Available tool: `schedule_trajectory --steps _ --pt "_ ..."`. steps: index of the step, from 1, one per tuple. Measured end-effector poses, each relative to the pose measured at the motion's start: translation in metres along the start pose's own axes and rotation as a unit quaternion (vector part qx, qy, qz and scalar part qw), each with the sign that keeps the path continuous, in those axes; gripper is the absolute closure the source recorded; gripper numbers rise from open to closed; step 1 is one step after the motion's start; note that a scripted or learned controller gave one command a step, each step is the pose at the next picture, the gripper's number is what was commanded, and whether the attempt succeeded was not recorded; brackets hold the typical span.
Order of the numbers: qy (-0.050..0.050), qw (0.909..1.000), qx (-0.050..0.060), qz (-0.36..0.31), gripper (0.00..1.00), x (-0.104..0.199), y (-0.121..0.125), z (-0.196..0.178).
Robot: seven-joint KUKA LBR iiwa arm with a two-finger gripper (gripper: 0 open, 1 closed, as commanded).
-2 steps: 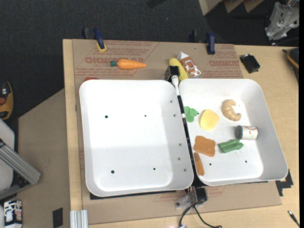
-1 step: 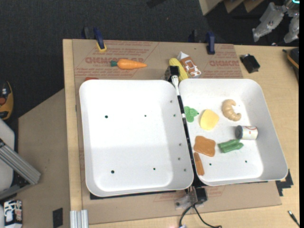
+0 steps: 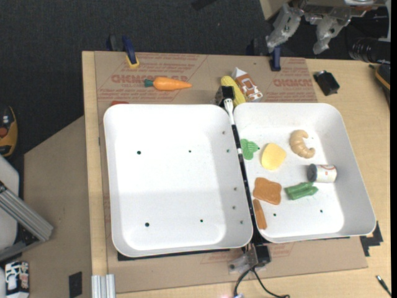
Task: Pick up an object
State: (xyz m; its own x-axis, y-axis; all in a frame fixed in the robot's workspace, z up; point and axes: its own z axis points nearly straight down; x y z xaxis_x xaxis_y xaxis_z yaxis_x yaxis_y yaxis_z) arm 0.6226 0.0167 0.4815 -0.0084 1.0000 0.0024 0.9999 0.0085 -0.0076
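Note:
My gripper (image 3: pixel 303 35) hangs at the top right, above the bench's far edge and beyond the right bin (image 3: pixel 347 210). Its two fingers are spread apart with nothing between them. In the right bin lie a tan croissant (image 3: pixel 302 143), a yellow round piece (image 3: pixel 273 156), a green leafy piece (image 3: pixel 249 148), an orange-brown toast slice (image 3: pixel 268 191), a green pepper-like piece (image 3: pixel 301 191), a small white can (image 3: pixel 324 174) and a thin orange stick (image 3: pixel 259 214). All of them sit well below the gripper in the view.
The left bin (image 3: pixel 118 166) stands beside the right one. On the cardboard behind the bins lie a toy carrot (image 3: pixel 169 84), a yellow corn piece (image 3: pixel 228 85) and a small carton (image 3: pixel 248 87). Blue clamps (image 3: pixel 130 53) hold the board's far edge. A black block (image 3: pixel 326 82) sits at the far right.

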Motion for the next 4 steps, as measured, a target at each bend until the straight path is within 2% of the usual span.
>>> schedule_trajectory --steps 1,2,3,4 --pt "-0.002 1.0 -0.006 0.004 1.0 -0.005 -0.001 -0.016" --pt "-0.002 1.0 -0.005 0.004 0.0 -0.005 -0.001 -0.015" --pt "-0.002 1.0 -0.008 0.003 1.0 -0.005 0.0 -0.027" --pt "-0.002 1.0 -0.007 0.003 0.0 -0.005 0.0 -0.026"
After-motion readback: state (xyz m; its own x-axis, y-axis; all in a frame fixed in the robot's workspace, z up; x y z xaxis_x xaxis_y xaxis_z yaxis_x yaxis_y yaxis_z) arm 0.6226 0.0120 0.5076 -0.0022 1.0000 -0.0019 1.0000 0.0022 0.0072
